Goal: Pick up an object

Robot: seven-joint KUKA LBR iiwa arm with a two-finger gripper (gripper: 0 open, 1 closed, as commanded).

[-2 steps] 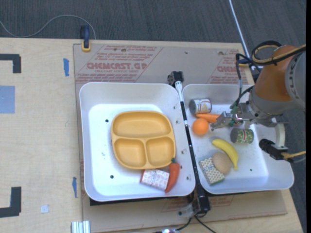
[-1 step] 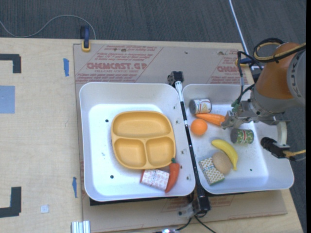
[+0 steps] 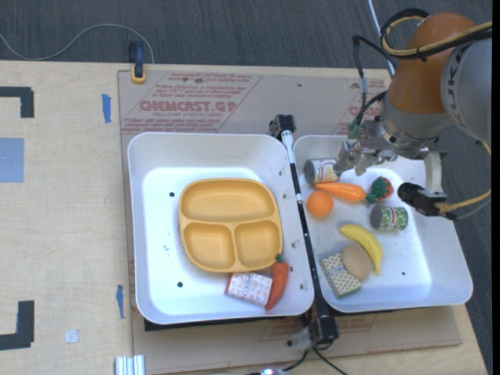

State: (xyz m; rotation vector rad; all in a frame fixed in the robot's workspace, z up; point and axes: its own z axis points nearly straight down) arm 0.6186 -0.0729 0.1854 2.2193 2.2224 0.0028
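Nearest in the right bin lie a sandwich and a smooth curved banana; farther back an orange, a tapered carrot, a small can. The gripper hovers at the far end, above the can and carrot; I cannot tell its state. A good grasp likely means descending squarely across the carrot's narrow width, since glossy plastic may slip.
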